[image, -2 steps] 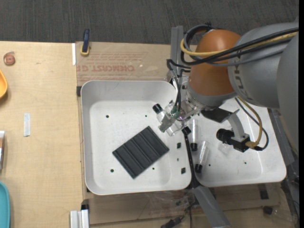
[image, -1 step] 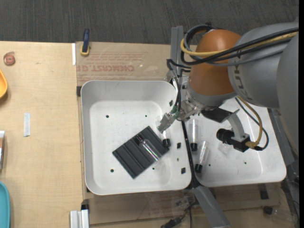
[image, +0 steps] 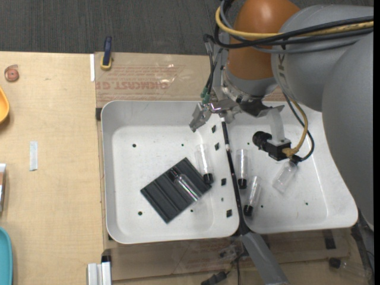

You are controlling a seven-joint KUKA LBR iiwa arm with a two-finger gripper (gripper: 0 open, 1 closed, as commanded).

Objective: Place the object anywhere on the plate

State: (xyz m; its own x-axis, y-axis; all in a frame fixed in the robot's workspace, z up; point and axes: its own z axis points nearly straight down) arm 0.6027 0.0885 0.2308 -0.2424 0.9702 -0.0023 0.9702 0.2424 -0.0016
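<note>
While the claw hangs over the left white bin, its grip state is unreadable. A clear plastic tube lies on the black ridged plate.

White bins hold a black ribbed plate; the grey arm wears an orange band.

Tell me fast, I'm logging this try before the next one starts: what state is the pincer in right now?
Pincer: above the far edge of the left bin; open or shut cannot be told, and no object shows between its fingers.
</note>
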